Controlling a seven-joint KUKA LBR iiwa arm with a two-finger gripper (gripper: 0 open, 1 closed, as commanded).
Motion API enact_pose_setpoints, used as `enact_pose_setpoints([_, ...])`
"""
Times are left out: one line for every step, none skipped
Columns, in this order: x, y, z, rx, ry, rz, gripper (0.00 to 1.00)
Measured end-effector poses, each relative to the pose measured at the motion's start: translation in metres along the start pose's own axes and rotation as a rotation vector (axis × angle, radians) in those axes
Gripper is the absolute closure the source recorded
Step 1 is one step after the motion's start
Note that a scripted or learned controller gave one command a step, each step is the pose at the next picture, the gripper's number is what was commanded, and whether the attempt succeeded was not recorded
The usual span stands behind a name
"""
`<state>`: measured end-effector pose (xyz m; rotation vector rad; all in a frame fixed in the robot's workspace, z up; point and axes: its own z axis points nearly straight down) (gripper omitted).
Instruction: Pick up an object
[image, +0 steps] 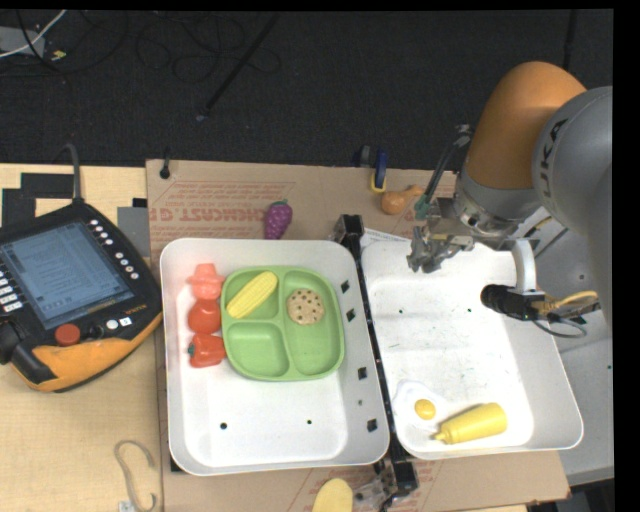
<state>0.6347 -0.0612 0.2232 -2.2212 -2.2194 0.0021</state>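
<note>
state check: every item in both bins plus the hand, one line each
hand: above the right bin's far-left corner, nothing between its fingers
green tray: flat in left bin
corn: lying in a tray compartment
cookie: flat in a tray compartment
red toys: left of the tray
mustard bottle: on its side, right bin
fried egg: flat, beside the bottle

Grey arm (560, 150) from the right, wrist bent down, pincer (428, 255) pointing downward.

Red printing runs upside down across the flat brown cardboard sheet (220, 200) at twelve o'clock of the left bin. It's too blurred to read.
</note>
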Motion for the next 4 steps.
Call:
enact_pose_setpoints([-0.003, -0.01, -0.014, 0.0, 0.0, 0.001, 1.0])
enact_pose_setpoints([-0.002, 0.003, -0.007, -0.001, -0.001, -0.004, 1.0])
enact_pose_setpoints([-0.004, 0.001, 0.001, 0.001, 0.0, -0.001, 1.0])
enact_pose_setpoints([-0.004, -0.012, 0.006, 0.002, 0.0, 0.001, 1.0])
